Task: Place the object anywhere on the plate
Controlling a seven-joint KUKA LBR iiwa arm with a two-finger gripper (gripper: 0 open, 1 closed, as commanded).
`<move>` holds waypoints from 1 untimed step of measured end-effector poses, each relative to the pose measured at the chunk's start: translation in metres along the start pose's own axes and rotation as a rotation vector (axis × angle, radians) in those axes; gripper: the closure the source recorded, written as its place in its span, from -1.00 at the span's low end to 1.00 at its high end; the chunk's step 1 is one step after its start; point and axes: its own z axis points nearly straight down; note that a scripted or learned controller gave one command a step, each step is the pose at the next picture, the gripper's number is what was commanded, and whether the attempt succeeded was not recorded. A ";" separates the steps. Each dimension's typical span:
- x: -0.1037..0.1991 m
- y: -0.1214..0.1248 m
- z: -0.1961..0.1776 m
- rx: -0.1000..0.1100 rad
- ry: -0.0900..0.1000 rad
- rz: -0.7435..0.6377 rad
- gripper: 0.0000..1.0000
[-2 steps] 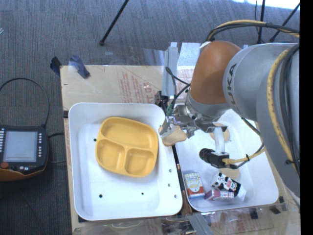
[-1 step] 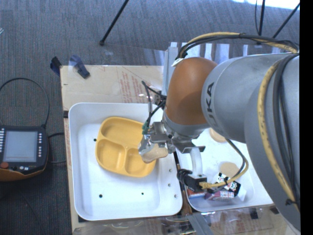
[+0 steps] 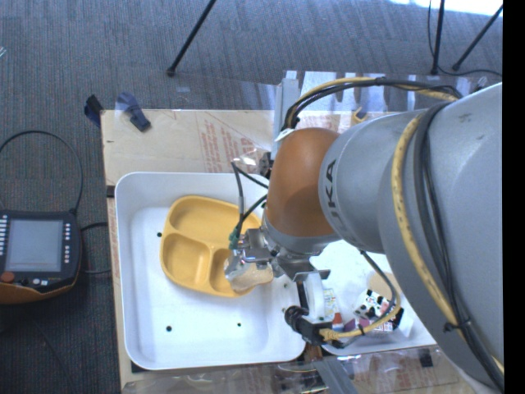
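A yellow divided plate (image 3: 193,245) lies in the left white bin (image 3: 139,302), toward its upper middle. The arm's gripper (image 3: 244,257) hangs over the plate's right edge, reaching in from the right. Directly under it a pale tan object (image 3: 253,277) sits at the plate's lower right rim, partly over the rim and partly over the bin floor. The object touches the gripper's tip, but the view does not let me tell whether it is held. The arm's big orange and grey body (image 3: 308,191) hides the boundary between the two bins.
The right bin (image 3: 410,335) holds a black-and-white item (image 3: 374,305), a small red-and-white packet (image 3: 328,304) and other small things, mostly hidden by the arm. A teach pendant (image 3: 37,249) lies left of the bench. A blue clamp (image 3: 133,112) sits at the bench's back left corner.
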 end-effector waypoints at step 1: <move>-0.001 0.001 -0.002 -0.004 0.001 0.002 -1.00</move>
